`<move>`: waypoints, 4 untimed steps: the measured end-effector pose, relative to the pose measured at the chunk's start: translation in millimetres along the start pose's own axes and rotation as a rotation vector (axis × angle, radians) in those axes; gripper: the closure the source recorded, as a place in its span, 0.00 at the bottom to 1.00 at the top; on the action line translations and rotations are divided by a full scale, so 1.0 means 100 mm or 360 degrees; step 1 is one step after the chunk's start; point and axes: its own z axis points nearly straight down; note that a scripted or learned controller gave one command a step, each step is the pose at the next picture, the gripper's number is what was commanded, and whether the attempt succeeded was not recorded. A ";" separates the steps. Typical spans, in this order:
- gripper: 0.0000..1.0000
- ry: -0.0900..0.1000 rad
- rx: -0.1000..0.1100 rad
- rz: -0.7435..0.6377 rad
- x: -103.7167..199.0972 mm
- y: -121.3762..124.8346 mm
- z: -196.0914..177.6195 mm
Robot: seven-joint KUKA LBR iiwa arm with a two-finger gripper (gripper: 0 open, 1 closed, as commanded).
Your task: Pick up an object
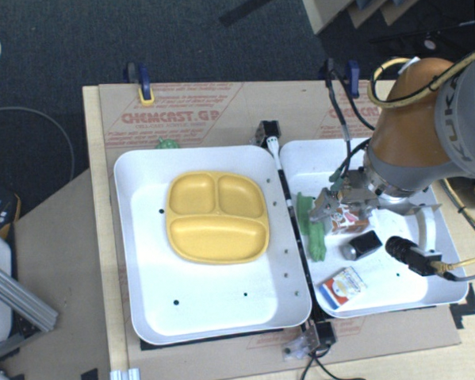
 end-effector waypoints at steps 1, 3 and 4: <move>0.00 0.0000 -0.0001 0.0008 -0.10 -0.56 -0.28; 1.00 -0.0002 -0.0011 -0.0006 0.50 -0.53 -0.41; 1.00 0.0000 -0.0014 -0.0011 1.24 -0.53 -0.73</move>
